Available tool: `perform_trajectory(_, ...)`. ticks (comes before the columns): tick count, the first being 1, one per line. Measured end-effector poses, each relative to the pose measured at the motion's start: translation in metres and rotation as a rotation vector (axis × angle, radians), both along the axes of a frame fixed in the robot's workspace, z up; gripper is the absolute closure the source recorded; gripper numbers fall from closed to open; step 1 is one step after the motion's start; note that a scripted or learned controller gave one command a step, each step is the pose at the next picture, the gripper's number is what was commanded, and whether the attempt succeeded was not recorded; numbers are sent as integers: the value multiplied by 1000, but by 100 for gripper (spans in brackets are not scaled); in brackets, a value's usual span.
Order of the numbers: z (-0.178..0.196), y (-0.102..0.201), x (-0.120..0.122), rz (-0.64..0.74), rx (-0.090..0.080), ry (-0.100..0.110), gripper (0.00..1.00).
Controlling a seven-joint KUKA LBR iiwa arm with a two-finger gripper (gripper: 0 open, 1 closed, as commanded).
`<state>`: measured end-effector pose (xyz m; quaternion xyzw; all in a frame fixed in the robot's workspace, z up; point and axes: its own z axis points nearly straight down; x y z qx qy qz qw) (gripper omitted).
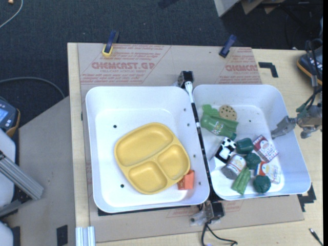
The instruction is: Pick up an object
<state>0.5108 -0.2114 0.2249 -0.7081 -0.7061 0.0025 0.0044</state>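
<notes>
Hovering at the right rim of the right bin [292, 137], the pincer [283, 127] sits above the bin's bare floor with nothing between its fingers; whether they are spread or closed cannot be told from this angle. Taking the right bin as landmark: a heap of small objects occupies its left and lower part. A green packet [217, 122] lies near its upper left, with a round speckled cookie [227, 111] just beside it toward the back wall. A black-and-white cow figure [224, 150] sits against the bin's left wall, touching a dark green piece [244, 145]. A red-and-white carton [264, 147] lies toward the bin's middle, nearest the pincer but apart from it. A small can [235, 166], a green bottle [241, 181] and a dark green round piece [262, 184] crowd the front wall. Left of the right bin, the left bin [102, 111] holds a yellow divided tray [151, 158] with an orange block [187, 181] touching its lower right edge. Both bins rest on the table [77, 137].
</notes>
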Motion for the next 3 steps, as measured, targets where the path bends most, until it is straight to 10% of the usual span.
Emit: perform_trajectory(3, -82, 2, 7, 3, 1, -4, 0)
